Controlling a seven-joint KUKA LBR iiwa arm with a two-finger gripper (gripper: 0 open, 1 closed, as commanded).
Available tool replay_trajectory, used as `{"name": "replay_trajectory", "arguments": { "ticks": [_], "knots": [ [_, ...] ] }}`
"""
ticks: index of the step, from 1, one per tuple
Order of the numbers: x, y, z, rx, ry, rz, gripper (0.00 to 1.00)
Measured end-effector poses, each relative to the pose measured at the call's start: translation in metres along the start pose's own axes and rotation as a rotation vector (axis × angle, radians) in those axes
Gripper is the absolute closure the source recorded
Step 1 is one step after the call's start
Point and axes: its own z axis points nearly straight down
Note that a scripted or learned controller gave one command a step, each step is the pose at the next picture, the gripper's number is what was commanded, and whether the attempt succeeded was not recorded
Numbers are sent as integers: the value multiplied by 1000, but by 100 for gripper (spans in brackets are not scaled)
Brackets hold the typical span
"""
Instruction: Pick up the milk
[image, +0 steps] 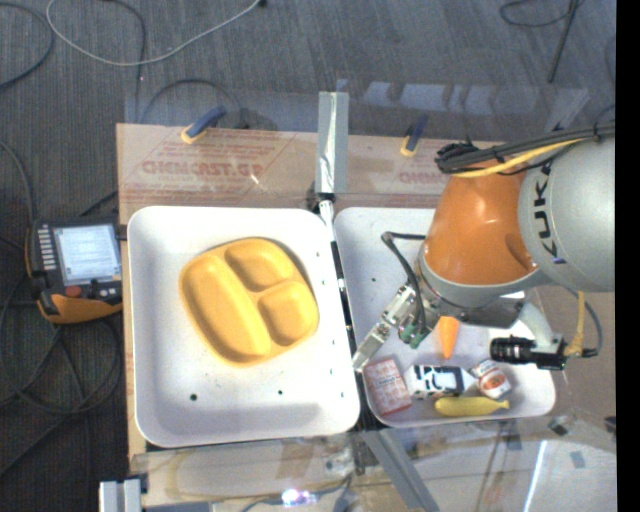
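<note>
The milk (437, 380), a small white carton with dark print, lay on its side in the right bin (372, 232), close to the bin's near edge. Its long axis ran left to right, almost parallel to that edge; which end was the top could not be told. Just left of it lay a reddish packet (386, 385), near the bin's near-left corner. Just beside its near-right corner lay a banana (471, 406), along the near edge, and to its right a small round red-and-white item (490, 377). An orange carrot-like piece (447, 335) stood just behind the milk.

The arm (480, 235) covered the middle and right of this bin. The claw (395, 328) pointed toward the bin's left wall; whether it was open or shut could not be told, and nothing was seen in it.

Free floor remained along the far-left part of the right bin. The left bin (160, 390) carried a yellow divided tray (250, 297), with bare floor around it.
</note>
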Motion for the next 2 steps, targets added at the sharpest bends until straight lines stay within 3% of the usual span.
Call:
{"name": "replay_trajectory", "arguments": {
  "ticks": [1, 2],
  "knots": [
    [-41, 7, -1, -1, -2, 152, 0],
    [-92, 24, -78, 1, -4, 296, 0]
  ]
}}
